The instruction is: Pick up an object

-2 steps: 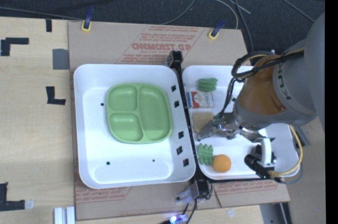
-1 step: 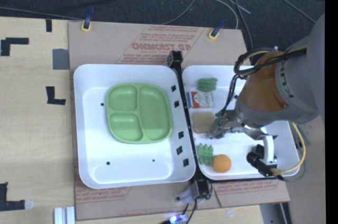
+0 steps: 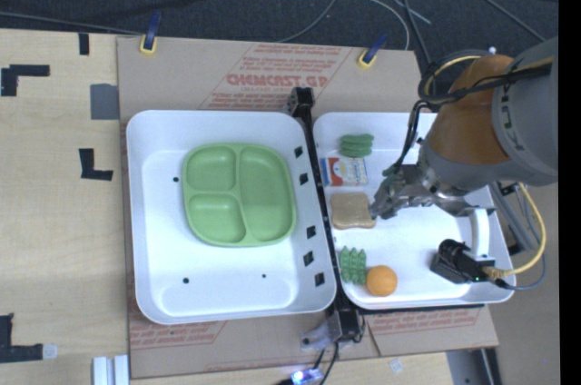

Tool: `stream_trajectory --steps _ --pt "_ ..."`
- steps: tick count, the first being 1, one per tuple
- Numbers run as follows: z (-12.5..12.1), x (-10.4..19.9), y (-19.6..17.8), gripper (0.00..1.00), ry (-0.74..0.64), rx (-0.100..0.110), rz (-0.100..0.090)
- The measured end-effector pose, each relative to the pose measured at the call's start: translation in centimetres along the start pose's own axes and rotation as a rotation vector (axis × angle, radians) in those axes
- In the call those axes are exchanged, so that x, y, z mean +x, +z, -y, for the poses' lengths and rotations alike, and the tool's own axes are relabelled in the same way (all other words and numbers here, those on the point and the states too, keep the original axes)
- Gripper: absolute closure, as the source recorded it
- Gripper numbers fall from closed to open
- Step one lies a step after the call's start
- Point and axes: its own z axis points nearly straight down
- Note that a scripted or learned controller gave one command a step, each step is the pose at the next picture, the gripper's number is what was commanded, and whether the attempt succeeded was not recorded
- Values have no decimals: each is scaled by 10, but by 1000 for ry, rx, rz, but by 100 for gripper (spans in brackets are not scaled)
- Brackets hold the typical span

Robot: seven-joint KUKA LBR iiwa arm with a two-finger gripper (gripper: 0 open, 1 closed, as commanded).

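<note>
The gripper (image 3: 386,202) hangs just right of the bread slice (image 3: 351,212); its jaw state cannot be told. It should centre over the slice before closing.

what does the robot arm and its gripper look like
The arm is bulky and rounded, with a grey shell and a broad orange band above the wrist. Dark cables loop around the orange section. The gripper is a small, dark grey metal unit that narrows toward its tip.
</note>
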Motion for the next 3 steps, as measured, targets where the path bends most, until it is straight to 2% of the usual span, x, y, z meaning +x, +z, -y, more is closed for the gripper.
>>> stream_trajectory --steps 1,2,3 --pt "-10 -4 -52 100 0 0 1" --pt "-11 -4 -79 100 1 1 0" --pt "1 42 -67 100 -3 6 -1"
